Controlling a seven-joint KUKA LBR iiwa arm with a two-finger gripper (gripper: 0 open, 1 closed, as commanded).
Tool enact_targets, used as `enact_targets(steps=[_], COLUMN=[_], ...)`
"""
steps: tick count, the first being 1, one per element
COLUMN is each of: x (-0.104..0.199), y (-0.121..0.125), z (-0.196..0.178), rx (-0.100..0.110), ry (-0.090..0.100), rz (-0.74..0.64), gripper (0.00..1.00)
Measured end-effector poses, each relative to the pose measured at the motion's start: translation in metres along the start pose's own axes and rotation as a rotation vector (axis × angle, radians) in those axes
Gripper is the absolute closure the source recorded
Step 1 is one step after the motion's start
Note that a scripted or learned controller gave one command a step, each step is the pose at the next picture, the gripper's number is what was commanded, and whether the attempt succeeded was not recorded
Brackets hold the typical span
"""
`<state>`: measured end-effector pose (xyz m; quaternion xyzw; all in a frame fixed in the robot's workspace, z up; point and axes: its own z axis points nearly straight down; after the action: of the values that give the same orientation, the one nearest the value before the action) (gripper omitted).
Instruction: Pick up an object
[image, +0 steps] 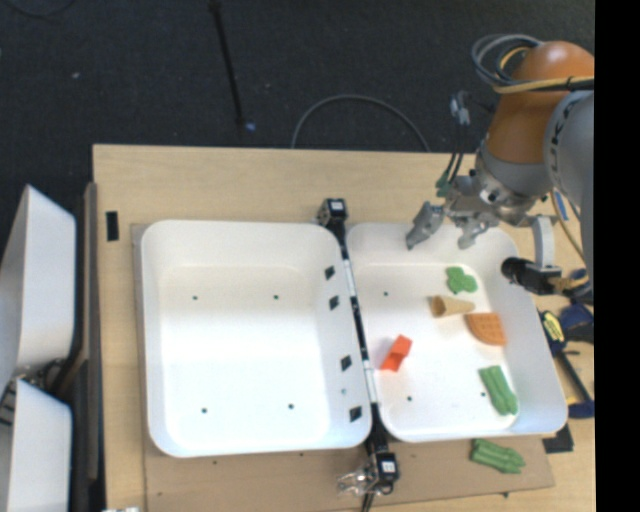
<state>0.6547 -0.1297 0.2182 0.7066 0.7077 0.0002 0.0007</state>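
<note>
Green stick (497, 457): we see it on the table (250, 180).
Pincer (447, 226): spread, holding nothing.
Green piece (460, 280): just below our pincer.

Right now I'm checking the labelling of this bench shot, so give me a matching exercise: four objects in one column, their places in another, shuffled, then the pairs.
1. small orange-red block
2. long green ridged piece
3. second green ridged piece
4. grey two-finger pincer

A. on the wooden bench, outside the bins
B. right bin, near the divider
C. above the right bin's far edge
D. right bin, near corner

Pairs: 1-B, 2-D, 3-A, 4-C
</note>
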Motion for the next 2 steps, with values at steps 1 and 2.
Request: enact_targets(steps=[1,2], x=[-0.003,0.021], y=[-0.053,-0.108], z=[0.082,0.115], rx=[0.009,0.005], ry=[0.001,0.002], rz=[0.003,0.004], gripper=[0.0,0.0])
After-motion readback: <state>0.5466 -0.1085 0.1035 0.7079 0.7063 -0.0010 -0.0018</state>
